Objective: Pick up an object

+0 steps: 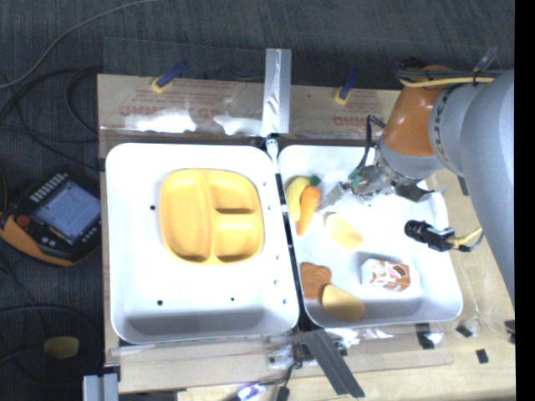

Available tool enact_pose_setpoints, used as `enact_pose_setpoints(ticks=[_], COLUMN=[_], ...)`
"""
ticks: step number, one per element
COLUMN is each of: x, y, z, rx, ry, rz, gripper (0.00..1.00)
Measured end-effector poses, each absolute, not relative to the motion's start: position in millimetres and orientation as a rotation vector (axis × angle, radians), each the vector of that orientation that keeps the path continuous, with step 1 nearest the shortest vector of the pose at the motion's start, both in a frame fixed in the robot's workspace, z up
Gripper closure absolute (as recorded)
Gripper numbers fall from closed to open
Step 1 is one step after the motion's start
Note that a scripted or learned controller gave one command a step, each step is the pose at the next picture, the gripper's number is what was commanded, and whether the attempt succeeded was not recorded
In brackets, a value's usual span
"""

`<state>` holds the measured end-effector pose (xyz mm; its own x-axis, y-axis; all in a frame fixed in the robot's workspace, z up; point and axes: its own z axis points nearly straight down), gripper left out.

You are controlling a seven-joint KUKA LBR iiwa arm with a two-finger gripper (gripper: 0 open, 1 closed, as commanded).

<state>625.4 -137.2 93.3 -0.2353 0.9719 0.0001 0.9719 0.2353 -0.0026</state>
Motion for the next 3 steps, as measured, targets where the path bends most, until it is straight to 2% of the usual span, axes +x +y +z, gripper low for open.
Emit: enact_pose_setpoints(ticks=[1, 2, 3], x=[637.6, 631.5, 633.5], y=[-104, -106, -105], z=[134, 88, 98], rx=[-1.731, -1.879, -1.880], ry=[-2.621, -2.526, -2.530], rz=[0.006, -0.002, -0.006], gripper=[0.00, 0.00, 1.00])
